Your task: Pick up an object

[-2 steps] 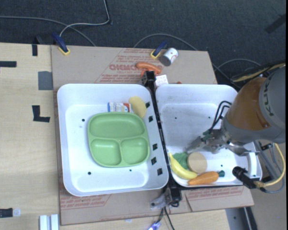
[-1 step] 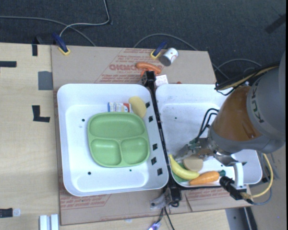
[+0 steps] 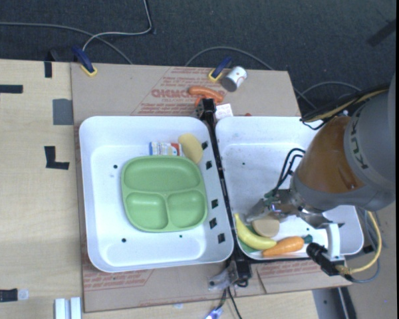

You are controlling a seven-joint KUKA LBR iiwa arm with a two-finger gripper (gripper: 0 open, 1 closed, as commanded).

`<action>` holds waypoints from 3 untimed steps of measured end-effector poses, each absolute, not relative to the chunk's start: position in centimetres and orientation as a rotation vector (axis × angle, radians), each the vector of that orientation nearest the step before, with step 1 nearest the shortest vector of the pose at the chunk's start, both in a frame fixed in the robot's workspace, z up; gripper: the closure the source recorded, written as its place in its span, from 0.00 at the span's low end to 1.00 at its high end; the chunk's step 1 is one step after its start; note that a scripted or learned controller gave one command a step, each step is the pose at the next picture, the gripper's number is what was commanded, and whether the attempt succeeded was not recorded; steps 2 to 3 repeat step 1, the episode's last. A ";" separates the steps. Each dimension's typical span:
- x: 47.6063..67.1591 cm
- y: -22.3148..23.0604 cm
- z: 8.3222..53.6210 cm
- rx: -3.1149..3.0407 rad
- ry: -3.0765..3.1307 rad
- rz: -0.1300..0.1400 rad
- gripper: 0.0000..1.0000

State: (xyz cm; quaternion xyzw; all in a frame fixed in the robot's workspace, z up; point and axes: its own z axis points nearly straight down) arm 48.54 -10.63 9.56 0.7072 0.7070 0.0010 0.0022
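The hand [image 3: 274, 208] is hovering low in the right bin [image 3: 253, 145], just above a tan potato [image 3: 266, 228], banana [image 3: 249, 236] and carrot [image 3: 284, 246]. Nothing is lifted yet, and whether it is gripping anything I cannot tell.

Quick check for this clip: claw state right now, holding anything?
Claw: cannot be told; it sits low in the right bin, over the beige piece beside the banana and carrot.
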 end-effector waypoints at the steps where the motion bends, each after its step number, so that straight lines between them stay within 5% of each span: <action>1: 53.5 -4.3 18.4 2.220 2.224 0.000 1.00; 3: 53.5 -4.3 18.4 2.220 2.224 0.000 1.00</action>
